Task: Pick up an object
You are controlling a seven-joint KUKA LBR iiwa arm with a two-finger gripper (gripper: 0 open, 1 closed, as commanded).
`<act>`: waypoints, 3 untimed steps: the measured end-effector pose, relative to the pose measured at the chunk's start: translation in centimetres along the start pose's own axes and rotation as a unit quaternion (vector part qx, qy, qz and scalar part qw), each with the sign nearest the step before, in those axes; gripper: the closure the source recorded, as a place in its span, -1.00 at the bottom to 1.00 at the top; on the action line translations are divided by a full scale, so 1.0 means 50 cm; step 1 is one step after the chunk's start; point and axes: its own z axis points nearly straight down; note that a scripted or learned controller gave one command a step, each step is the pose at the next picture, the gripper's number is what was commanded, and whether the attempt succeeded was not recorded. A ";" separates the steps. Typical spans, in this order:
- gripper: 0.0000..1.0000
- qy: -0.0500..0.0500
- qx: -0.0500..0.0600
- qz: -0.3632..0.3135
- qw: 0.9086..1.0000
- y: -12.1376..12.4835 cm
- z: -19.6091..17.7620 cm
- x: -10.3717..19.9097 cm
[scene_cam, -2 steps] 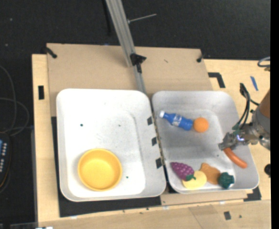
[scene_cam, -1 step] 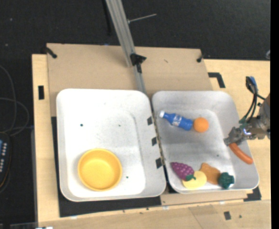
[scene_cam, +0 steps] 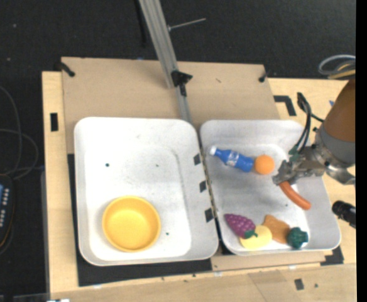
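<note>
I've got the arm (scene_cam: pixel 340 121) in at the right edge of the frame, wrist hanging over the right bin (scene_cam: pixel 246 131). The jaws (scene_cam: pixel 290 176) sit low in the bin's right half, right at the upper end of the orange-red carrot-like toy (scene_cam: pixel 295 195), which lies slanted toward lower right on the bin floor. I can't tell if the jaws are open or closed; the tips are a dark blur from this angle, and I can't say whether they touch the toy or just hover by it.

Nothing looks lifted. Everything seems to rest on the bin floor: blue bottle (scene_cam: pixel 230 158) in the upper middle of the right bin, orange ball (scene_cam: pixel 265 164) just beside its right end, purple grapes (scene_cam: pixel 240 223) at lower left, yellow fruit (scene_cam: pixel 257 238) touching them, a tan-orange piece (scene_cam: pixel 276 225) and a green piece (scene_cam: pixel 296 236) along the bottom edge.

Left bin (scene_cam: pixel 133 143) holds a yellow bowl (scene_cam: pixel 131 223) in its lower left.

My read: approach done, probable target is the carrot toy. Grasp unconfirmed, lift not yet done. Left to do: close on it and raise it clear of the bin. The tabletop (scene_cam: pixel 139 87) beyond the bins is plain tan board.
</note>
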 end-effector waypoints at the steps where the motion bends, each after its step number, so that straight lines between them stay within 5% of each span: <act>1: 1.00 0.001 0.000 0.000 1.000 0.046 0.002 0.109; 3: 1.00 0.001 0.000 -0.003 1.000 0.122 -0.008 0.319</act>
